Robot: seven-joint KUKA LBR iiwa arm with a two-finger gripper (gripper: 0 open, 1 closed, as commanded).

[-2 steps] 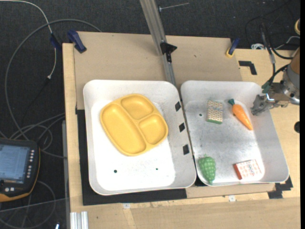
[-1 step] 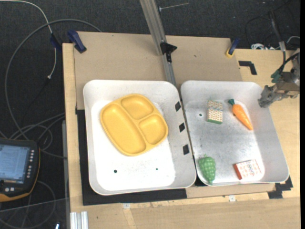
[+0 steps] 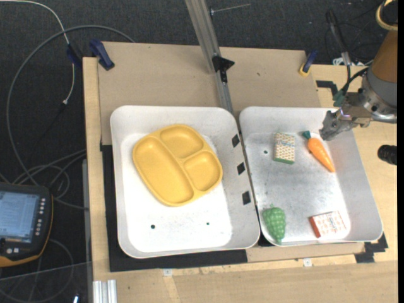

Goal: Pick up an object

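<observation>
Four objects lie in the right bin: a carrot far right, a small patterned box to its left, a green item near left, and an orange-and-white packet near right. The pincer hovers just beside the carrot's leafy end; its spread cannot be told. Judged step: approach. The next move calls for centring over the carrot, descending, then closing.
</observation>
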